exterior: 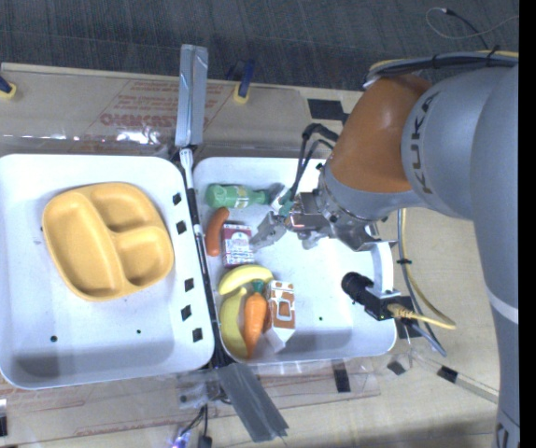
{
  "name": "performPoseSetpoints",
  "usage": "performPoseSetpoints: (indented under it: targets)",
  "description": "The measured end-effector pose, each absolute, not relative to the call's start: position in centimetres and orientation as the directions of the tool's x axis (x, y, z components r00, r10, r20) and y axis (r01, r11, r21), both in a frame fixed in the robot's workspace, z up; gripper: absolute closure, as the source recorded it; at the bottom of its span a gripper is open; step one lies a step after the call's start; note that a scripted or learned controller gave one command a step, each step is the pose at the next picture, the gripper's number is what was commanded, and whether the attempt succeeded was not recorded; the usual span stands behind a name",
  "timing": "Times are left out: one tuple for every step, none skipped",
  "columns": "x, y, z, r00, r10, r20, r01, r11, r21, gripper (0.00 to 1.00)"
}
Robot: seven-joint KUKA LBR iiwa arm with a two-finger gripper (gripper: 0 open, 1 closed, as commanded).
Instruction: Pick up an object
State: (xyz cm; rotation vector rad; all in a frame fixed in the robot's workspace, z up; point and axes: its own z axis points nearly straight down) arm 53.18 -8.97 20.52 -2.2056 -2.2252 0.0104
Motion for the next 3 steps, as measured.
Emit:
performPoseSetpoints:
  targets:
    - [48.3, -10.5, 10.2, -0.078, 0.997, 0.001, 0.997, 0.078, -0.004, 0.0]
    - [48.4, -10.5, 10.8, -0.083, 0.997, 0.003, 0.996, 0.084, -0.009, 1.0]
    - [50.6, -7.1, 21.6, 0.004, 1.0, 0.001, 1.0, -0.004, -0.001, 1.0]
